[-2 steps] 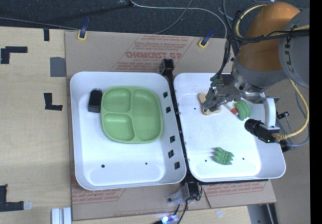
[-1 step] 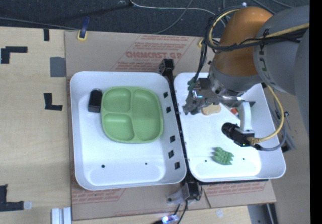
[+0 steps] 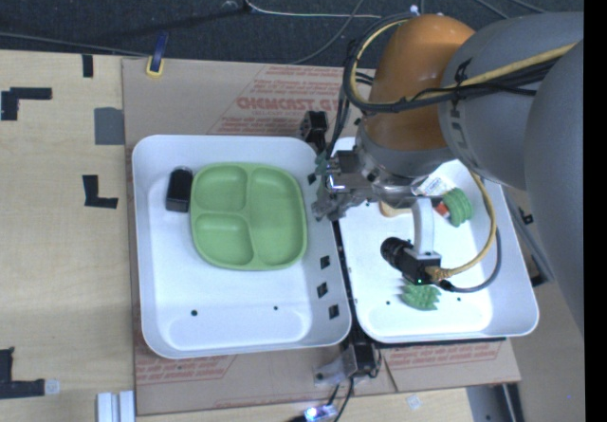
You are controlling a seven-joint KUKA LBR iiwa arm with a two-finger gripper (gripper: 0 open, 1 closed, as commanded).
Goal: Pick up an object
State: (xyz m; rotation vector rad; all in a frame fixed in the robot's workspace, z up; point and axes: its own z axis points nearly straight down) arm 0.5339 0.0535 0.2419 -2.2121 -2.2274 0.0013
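Camera view, looking down: your grey arm with its orange band (image 3: pixel 417 79) reaches in from the right over the right shallow white bin (image 3: pixel 503 316). Gripper (image 3: pixel 334 185) sits by the divide between the bins; you can't tell how the jaws stand. Green toy pieces (image 3: pixel 419 297) lie in the right bin. Left shallow white bin (image 3: pixel 161 316) holds a light-green divided plastic plate (image 3: pixel 249 216), with a small black block (image 3: pixel 179 190) touching its left edge.

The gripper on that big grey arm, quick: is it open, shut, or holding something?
Gripper: cannot be told. It sits over the wall between the two bins, and the arm's wrist covers its tips from this view.
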